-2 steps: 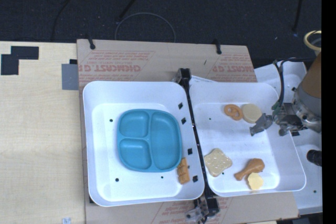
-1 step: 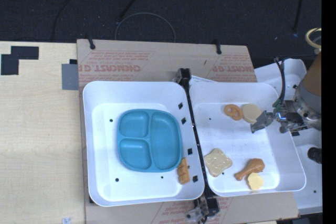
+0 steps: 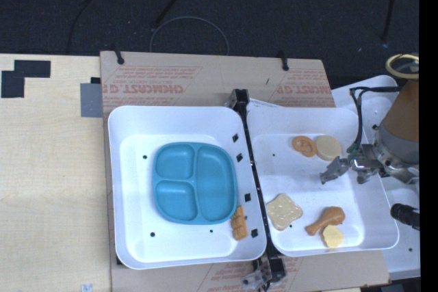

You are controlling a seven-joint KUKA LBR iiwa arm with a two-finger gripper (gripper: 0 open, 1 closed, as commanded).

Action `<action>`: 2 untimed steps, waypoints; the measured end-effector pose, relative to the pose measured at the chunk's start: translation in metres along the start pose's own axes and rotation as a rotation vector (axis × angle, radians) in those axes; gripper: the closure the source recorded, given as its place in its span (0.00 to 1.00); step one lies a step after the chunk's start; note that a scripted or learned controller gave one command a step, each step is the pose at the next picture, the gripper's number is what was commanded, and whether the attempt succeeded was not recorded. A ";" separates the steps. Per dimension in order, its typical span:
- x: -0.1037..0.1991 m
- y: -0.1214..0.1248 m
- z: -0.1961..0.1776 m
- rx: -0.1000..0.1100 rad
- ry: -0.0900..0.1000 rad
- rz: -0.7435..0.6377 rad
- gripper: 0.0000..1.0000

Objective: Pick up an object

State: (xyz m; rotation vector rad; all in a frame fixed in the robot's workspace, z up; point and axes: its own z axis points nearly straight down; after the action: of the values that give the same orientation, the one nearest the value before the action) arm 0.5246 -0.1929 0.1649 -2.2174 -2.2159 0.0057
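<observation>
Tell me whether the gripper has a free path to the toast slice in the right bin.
Probably yes: the toast slice lies flat and apart from its neighbours, below-left of the gripper, with bare floor between them.

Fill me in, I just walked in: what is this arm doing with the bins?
The arm reaches in from the right, its gripper low over the right bin near a round cream piece and an orange ring-shaped piece. Nothing shows between its fingers. A toast slice, a drumstick and a yellow disc lie nearer the front. The left bin holds a blue divided plate and a small orange piece.
</observation>
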 end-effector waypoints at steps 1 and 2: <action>-0.009 -0.002 0.049 0.000 0.000 0.000 0.00; -0.008 -0.001 0.078 -0.004 -0.001 0.001 0.00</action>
State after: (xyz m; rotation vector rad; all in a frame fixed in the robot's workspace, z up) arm 0.5226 -0.2003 0.0864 -2.2205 -2.2178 0.0021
